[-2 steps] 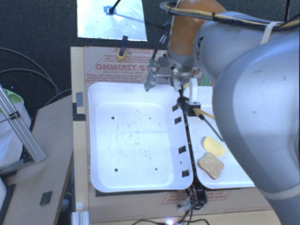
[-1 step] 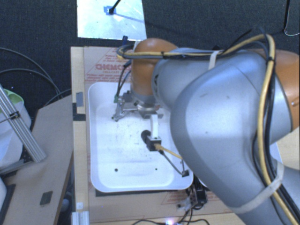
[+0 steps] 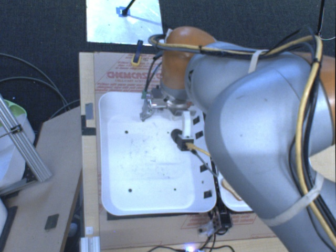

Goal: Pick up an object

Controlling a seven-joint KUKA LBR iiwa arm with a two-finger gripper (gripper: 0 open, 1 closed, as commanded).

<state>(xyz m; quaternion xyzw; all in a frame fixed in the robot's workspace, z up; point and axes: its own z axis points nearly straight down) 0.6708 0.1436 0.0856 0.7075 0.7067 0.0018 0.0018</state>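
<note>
A large grey arm (image 3: pixel 252 119) reaches in from the right and covers much of the scene. Its pincer (image 3: pixel 148 108) hangs low over the far end of the left bin (image 3: pixel 113 193), near the bin's back wall. Whether the pincer is spread or pressed together cannot be told from this angle. A tan object (image 3: pixel 231 188), slender and partly hidden by the arm, lies in the small visible corner of the right bin (image 3: pixel 239 205), well apart from the pincer. Both bins sit on a cardboard sheet (image 3: pixel 115 72) with red print
</note>
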